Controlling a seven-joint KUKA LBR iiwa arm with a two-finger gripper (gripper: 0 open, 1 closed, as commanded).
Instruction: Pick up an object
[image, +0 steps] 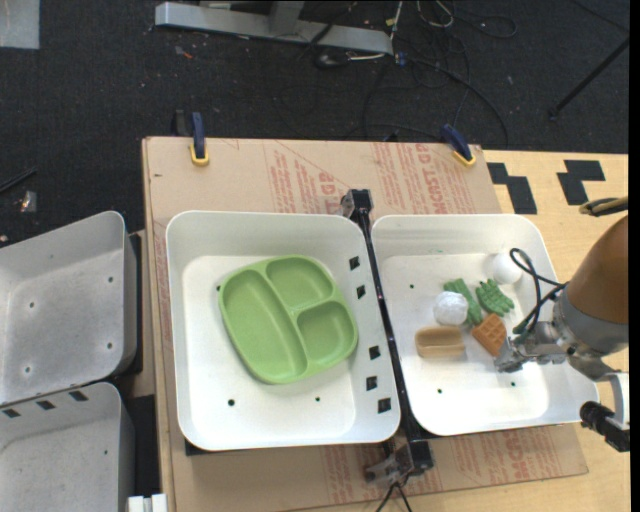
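Jaws (513, 357) sat low in the right bin (480, 405), just right of the orange waffle-like piece (489, 333); whether they were open or closed could not be told, and nothing showed between them. Two white bins lay side by side on the tabletop (260, 170). One green divided plate (288, 318) filled the left bin (200, 400). The right bin held two white balls (451, 309), two green pieces (494, 297), one orange piece and one tan block (441, 344)
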